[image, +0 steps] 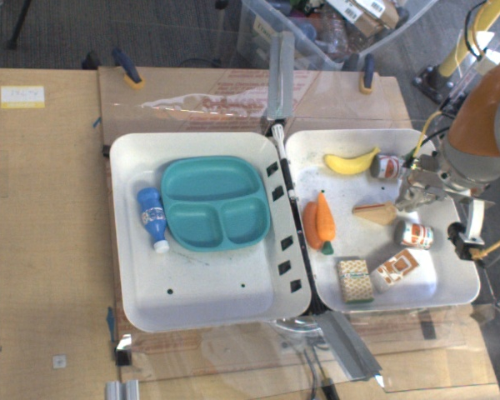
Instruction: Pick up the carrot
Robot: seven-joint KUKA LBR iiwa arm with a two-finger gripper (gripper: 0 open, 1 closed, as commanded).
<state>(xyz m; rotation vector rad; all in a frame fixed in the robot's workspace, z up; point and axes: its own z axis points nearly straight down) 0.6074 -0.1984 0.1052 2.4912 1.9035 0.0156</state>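
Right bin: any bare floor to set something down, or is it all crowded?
Right bin is crowded: banana, carrot, two cans, two cartons, with the gripper over the middle. Small bare strip along its near-left edge, below the carrot. Left bin has more: a wide bare patch in front of the teal plate and blue bottle.

Carrot (pixel 321 222): orange, green top, lay flat in right bin, well left of gripper (pixel 414 192), untouched.
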